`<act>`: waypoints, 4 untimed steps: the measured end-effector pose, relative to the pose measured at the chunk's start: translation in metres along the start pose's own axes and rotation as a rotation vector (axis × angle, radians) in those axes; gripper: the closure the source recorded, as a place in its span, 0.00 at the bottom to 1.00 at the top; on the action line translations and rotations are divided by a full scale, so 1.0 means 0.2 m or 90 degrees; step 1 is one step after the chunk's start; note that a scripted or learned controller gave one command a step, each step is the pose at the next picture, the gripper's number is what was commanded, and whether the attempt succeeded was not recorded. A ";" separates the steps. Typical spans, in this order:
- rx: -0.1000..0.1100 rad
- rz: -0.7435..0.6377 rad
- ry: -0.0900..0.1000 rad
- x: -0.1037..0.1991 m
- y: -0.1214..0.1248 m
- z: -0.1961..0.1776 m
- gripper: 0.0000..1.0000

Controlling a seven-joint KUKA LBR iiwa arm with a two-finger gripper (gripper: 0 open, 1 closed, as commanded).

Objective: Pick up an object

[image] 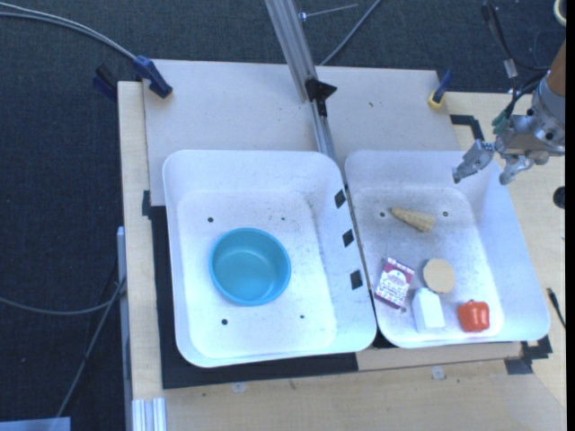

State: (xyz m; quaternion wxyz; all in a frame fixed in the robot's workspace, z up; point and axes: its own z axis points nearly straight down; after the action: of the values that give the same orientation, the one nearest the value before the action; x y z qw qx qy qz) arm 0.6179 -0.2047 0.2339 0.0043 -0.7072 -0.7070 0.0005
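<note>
Red pepper (474, 315), glossy, rounded; gripper (491, 166) spread.

The right bin (503, 241) has bare floor across its upper half, broken only by a tan cone-shaped piece (412, 218) near the middle; its lower part is crowded by a pink packet (393, 283), white block (429, 311), tan disc (439, 276) and red pepper (473, 315). The left bin (243, 178) is open around the blue bowl (251, 266)
</note>
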 end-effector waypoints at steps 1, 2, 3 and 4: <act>0.005 0.000 0.001 0.01 0.00 0.32 0.00; 0.005 -0.001 0.001 0.03 0.00 0.54 0.00; -0.004 -0.001 0.000 0.03 0.02 0.66 0.00; -0.009 -0.002 -0.001 0.03 0.03 0.58 1.00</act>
State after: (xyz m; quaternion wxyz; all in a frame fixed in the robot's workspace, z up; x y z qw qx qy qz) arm 0.6240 -0.1977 0.1175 -0.0014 -0.7062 -0.7080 -0.0042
